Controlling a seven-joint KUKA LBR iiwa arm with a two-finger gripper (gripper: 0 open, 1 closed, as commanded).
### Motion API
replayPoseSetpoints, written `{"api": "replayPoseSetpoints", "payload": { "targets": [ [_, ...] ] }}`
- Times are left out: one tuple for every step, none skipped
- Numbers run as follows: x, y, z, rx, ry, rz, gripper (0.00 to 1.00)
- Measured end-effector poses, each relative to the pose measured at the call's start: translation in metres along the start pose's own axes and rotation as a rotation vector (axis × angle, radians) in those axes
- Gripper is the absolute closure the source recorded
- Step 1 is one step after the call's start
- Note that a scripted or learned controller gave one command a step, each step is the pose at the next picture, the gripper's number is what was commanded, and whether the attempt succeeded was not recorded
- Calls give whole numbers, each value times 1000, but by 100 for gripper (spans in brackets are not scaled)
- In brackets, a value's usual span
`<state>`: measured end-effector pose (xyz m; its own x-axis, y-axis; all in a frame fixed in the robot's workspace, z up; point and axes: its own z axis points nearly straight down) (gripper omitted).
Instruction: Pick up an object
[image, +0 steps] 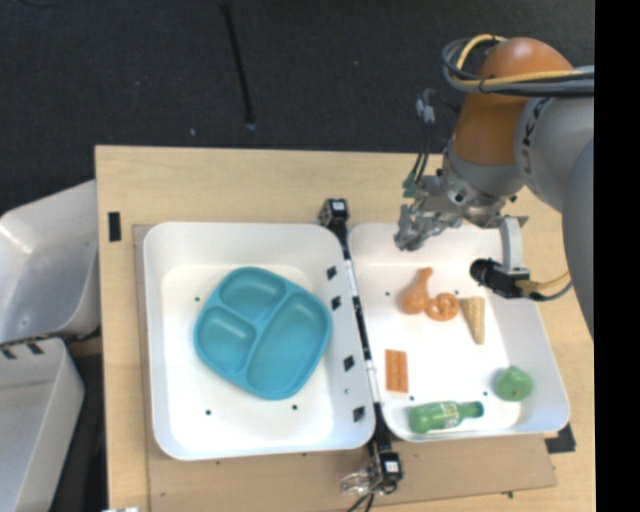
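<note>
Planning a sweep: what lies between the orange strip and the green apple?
Bare white bin floor separates the orange strip from the green apple in the camera view.

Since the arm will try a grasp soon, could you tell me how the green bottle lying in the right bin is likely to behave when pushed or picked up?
The green bottle lies on its side by the right bin's front wall, so it may well roll if nudged. Its rounded, glossy-looking body could slip between the fingers. It looks like a small toy, probably light and stiff.
</note>
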<state>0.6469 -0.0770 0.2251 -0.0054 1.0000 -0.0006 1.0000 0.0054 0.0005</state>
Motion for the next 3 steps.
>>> {"api": "replayPoseSetpoints", "payload": {
  "targets": [
    [50, -6, -15, -1, 2, -1, 100],
    [113, -12, -13, 2, 1, -1, 100],
    [155, -17, -15, 2, 2, -1, 100]
  ]
}}
